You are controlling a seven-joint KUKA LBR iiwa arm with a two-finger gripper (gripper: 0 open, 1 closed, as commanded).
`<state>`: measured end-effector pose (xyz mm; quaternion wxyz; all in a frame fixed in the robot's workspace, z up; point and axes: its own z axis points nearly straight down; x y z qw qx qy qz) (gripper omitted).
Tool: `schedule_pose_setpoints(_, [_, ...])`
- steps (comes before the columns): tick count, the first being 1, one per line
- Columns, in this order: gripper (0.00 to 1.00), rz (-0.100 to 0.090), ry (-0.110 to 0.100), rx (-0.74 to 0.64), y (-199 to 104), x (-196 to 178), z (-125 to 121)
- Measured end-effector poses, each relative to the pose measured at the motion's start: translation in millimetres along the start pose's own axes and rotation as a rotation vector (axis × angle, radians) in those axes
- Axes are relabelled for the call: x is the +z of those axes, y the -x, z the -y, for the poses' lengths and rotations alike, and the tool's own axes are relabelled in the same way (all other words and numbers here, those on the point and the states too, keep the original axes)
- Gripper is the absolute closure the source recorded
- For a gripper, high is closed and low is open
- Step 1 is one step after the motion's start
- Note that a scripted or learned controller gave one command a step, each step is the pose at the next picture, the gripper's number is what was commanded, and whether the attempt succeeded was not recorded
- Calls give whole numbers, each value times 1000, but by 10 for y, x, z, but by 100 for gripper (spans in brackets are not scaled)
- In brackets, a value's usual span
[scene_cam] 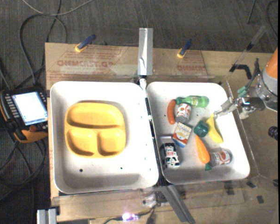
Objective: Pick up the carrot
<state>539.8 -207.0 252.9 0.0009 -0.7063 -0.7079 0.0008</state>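
Two white bins were noted side by side. The left bin (60, 171) held one yellow divided tray (96, 129) with three compartments.

In the right bin (240, 169), eight items were counted. One carrot (203, 151) lay in the lower middle, orange body slanting up-left, green tip at its lower end, touching one tipped can (221, 157) on its right. One red-orange sausage-like piece (171, 111) lay near the bin's left wall (not to be confused with the carrot). One green bottle (194, 101) lay along the top. One small can (183, 110), one printed carton (181, 133), one dark teal piece (201, 129), one yellow banana (215, 129) and one black-and-white toy (170, 156) were recorded.

The gripper (227, 105) was seen over the bin's upper right, well apart from the carrot; whether its fingers stood apart or together could not be told.
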Motion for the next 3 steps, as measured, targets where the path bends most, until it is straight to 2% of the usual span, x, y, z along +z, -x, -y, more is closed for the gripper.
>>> schedule_pose_setpoints(1, [0,-1,1,-169,-129,1580,240])
schedule_pose_setpoints(2, [100,-1,-1,-169,-130,1495,246])
schedule_pose_setpoints(3, [100,1,0,1,-463,662,99])
